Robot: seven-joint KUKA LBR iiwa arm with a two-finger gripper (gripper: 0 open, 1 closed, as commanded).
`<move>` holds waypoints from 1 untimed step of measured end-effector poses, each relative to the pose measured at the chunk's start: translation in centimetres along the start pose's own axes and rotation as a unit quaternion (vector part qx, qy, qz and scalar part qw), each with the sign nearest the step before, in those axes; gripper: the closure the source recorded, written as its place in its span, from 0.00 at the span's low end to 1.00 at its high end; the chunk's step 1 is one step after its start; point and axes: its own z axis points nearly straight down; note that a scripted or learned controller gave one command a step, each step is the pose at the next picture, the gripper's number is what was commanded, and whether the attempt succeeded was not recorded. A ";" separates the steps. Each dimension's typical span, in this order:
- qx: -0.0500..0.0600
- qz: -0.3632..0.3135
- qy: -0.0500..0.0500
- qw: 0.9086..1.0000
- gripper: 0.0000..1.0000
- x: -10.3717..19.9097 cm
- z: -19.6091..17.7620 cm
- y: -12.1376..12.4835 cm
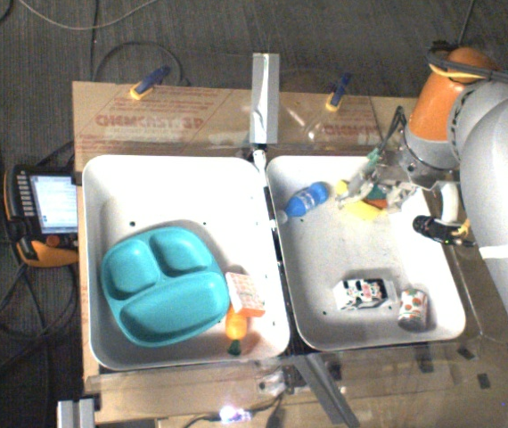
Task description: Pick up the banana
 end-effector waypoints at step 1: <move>-0.002 -0.002 -0.003 1.000 1.00 0.1 -1.3 0.1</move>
